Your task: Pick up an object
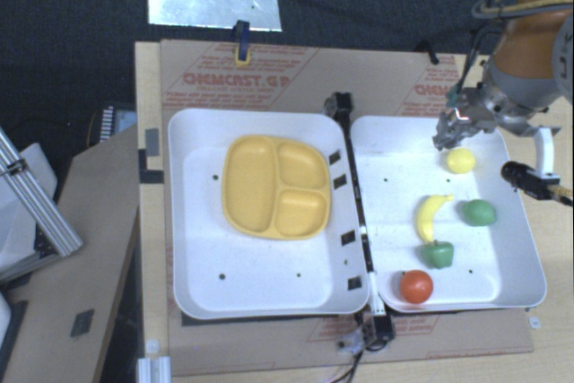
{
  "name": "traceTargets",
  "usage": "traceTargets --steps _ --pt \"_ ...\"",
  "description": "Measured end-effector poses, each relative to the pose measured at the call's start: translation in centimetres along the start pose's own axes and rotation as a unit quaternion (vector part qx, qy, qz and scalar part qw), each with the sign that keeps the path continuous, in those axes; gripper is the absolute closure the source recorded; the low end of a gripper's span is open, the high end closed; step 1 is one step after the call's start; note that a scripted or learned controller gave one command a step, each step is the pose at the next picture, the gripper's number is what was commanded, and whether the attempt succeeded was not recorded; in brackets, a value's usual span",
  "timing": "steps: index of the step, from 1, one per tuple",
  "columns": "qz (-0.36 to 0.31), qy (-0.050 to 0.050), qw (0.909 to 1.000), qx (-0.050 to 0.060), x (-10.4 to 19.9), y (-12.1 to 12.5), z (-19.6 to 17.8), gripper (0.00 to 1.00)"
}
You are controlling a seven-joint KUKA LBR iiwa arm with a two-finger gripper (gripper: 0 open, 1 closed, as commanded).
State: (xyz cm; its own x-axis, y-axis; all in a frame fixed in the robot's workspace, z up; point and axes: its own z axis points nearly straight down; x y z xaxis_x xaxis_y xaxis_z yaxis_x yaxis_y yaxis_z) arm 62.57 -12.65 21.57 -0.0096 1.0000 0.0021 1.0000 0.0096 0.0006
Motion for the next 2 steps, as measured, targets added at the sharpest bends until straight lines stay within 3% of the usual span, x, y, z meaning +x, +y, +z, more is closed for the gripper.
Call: traceTargets --steps 2 --pt "-0.001 0.0 1.0 0.0 11.5 -1.9 -0.5 1.0"
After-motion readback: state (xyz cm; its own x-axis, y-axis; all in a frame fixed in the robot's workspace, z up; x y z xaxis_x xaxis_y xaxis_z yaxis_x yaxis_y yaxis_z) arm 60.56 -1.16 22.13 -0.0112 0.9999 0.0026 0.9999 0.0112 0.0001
